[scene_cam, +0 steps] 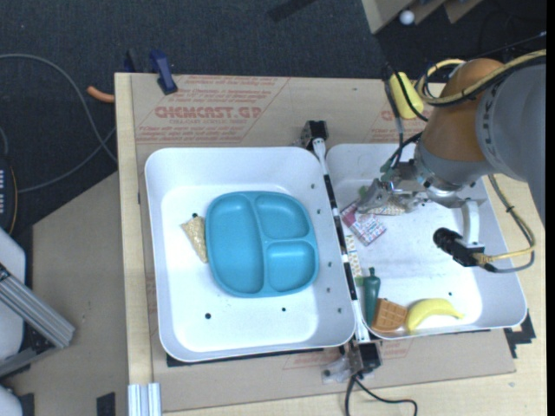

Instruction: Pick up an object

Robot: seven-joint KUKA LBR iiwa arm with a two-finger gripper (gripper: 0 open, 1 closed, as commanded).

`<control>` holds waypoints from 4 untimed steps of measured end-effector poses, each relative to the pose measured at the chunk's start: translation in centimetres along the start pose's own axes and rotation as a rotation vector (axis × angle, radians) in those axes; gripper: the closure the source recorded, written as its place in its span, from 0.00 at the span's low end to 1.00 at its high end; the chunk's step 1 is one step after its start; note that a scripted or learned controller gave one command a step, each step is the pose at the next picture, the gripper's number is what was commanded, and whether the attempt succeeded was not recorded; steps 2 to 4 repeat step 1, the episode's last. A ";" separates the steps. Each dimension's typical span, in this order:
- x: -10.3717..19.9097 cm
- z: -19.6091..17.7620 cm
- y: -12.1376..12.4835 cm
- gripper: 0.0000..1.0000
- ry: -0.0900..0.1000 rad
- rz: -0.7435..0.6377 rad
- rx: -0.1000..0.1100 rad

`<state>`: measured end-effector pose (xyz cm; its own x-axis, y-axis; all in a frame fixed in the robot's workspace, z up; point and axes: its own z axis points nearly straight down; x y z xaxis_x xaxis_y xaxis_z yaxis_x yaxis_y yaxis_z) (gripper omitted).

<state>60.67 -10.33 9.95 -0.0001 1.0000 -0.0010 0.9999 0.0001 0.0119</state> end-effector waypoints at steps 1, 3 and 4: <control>6.6 -8.6 -5.4 1.00 0.002 -0.001 0.012; 6.6 -8.6 -5.4 1.00 0.002 -0.001 0.012; 6.6 -8.6 -5.4 1.00 0.002 -0.001 0.012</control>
